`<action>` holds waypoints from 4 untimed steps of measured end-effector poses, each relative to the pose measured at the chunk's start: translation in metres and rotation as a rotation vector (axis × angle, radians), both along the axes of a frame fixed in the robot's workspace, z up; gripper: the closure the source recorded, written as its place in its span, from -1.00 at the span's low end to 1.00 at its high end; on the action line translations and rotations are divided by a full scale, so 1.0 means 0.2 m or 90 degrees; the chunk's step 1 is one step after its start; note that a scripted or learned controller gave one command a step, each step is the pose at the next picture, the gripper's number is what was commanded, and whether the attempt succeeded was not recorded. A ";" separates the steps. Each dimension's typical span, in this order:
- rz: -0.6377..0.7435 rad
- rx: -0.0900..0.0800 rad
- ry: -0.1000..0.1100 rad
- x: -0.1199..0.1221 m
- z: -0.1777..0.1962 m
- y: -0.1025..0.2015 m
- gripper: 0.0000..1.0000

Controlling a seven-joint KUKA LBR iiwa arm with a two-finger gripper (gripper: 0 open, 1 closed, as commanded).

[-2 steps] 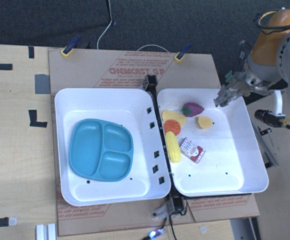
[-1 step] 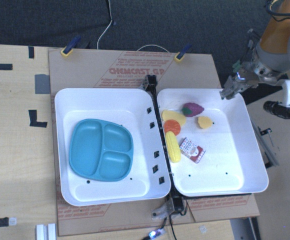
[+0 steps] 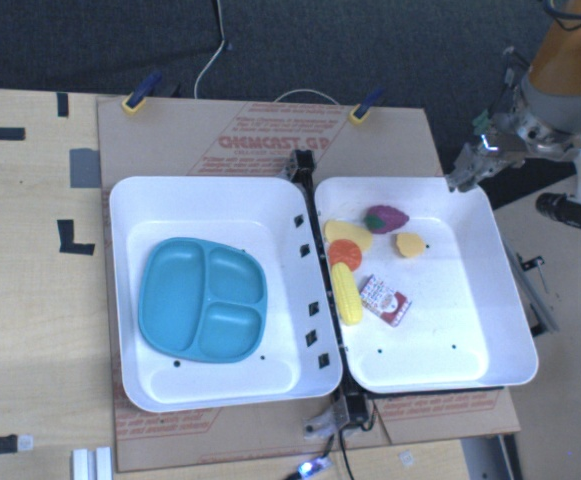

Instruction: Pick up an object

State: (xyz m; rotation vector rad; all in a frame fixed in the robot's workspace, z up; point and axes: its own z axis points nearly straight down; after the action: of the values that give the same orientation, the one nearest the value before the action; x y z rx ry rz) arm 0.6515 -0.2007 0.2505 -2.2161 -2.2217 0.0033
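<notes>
Reaching in from the upper right, orange-banded wrist angled down-left, gripper (image 3: 467, 175) hanging off at the far-right side.

even, bright overhead light; white bins (image 3: 270, 193) glare slightly, shadows soft, the whole picture a little blurred.

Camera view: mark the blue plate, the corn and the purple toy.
blue plate (image 3: 202, 300), camera view, on the divider between its compartments
corn (image 3: 347, 294), camera view, middle of the cob
purple toy (image 3: 386, 217), camera view, centre of its body
</notes>
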 end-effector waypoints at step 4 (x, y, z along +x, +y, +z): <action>0.003 0.000 0.003 -0.36 -0.06 1.04 1.00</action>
State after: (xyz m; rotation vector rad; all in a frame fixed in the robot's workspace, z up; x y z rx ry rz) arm 0.5789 0.0074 0.2383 -2.2087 -2.2245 0.0071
